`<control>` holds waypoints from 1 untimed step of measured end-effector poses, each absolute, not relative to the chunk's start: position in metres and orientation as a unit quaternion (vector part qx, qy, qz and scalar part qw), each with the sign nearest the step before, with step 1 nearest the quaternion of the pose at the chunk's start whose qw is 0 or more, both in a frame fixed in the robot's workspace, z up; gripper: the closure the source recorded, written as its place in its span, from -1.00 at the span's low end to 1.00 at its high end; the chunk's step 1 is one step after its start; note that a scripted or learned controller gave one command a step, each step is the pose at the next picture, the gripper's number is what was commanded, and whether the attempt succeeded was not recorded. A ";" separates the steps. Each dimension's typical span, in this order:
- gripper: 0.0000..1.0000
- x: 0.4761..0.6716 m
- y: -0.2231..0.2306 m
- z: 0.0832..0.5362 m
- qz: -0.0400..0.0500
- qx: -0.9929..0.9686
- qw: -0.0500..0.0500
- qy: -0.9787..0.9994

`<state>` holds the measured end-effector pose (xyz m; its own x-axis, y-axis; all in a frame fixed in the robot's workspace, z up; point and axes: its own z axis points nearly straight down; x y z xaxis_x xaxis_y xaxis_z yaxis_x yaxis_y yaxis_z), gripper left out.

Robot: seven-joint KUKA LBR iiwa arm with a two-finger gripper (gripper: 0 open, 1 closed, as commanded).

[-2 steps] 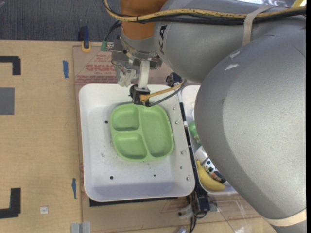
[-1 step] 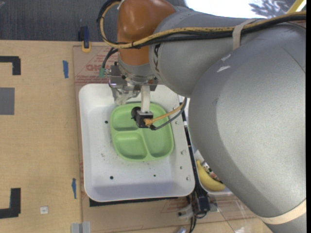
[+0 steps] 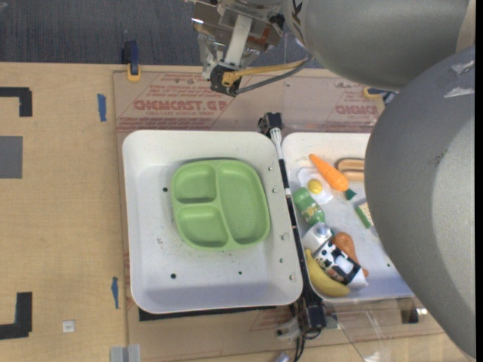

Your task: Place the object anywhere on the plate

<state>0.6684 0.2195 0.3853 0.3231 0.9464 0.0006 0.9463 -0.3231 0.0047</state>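
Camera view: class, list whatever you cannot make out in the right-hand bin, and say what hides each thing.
1. Right bin: its right side is hidden under the grey arm.
2. Green item at the arm's edge: mostly covered by the arm, unidentifiable.
3. Tan object behind the carrot: cut off by the arm.
4. Banana: largely covered by the black-and-white toy.

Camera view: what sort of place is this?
Probably a robot lab bench for pick-and-place trials: a green divided plate in the left bin, toy food (carrot, banana) in the right bin, a grey arm overhead.
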 end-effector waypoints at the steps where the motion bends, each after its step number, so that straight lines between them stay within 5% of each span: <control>1: 1.00 0.666 0.225 0.337 -0.008 0.889 -0.002 0.457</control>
<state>0.6663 0.2251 0.3373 0.5824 0.8128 -0.0133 0.8128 -0.5825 -0.0107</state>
